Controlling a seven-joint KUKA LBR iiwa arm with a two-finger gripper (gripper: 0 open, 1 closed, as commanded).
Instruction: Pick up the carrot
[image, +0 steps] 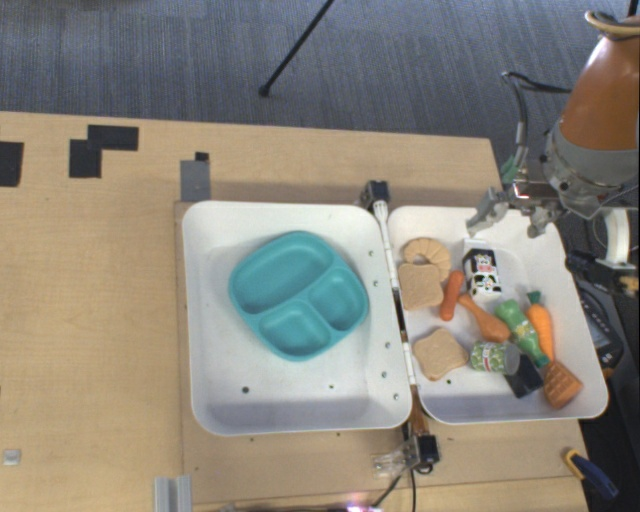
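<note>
so my jaws (512, 208) are hanging open and empty over the right bin's (590, 400) far edge, and the carrot (541, 331) by the near right wall looks like light, stiff, slick toy plastic, so I'd pinch across its fat orange middle
</note>
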